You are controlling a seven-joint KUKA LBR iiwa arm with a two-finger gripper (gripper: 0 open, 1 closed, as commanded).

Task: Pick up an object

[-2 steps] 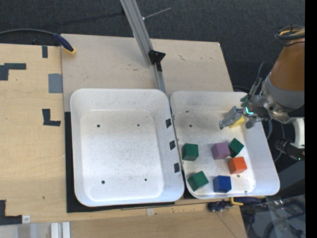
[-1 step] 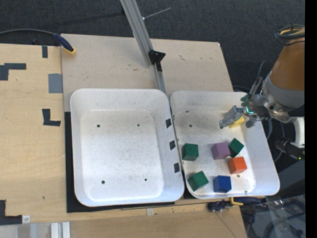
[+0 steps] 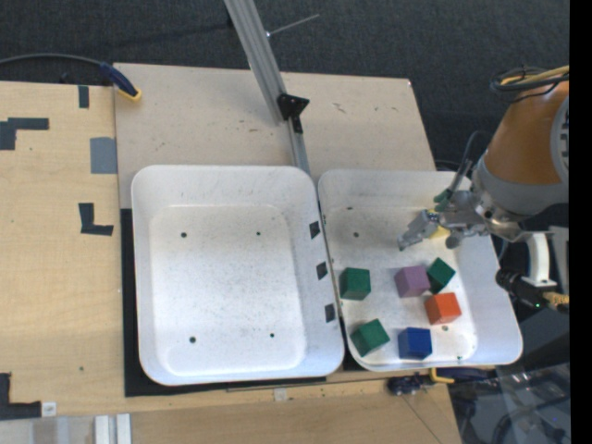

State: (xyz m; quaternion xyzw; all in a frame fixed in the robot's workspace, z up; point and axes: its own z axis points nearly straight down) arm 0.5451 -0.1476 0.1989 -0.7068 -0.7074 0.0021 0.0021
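The gripper (image 3: pixel 418 232) hovers over the right bin (image 3: pixel 370 192); I cannot tell its state. The purple cube (image 3: pixel 411 280) sits just below it, touching a green cube (image 3: pixel 440 273). Best to descend centred on purple, avoiding its neighbour.

The robot arm (image 3: pixel 527 160) at the right side of the picture was big and round. It had a wide orange band on top and grey below. Thin dark cables curled near it. At its end was a small grey metal gripper (image 3: pixel 413 237) with a bit of yellow beside it.
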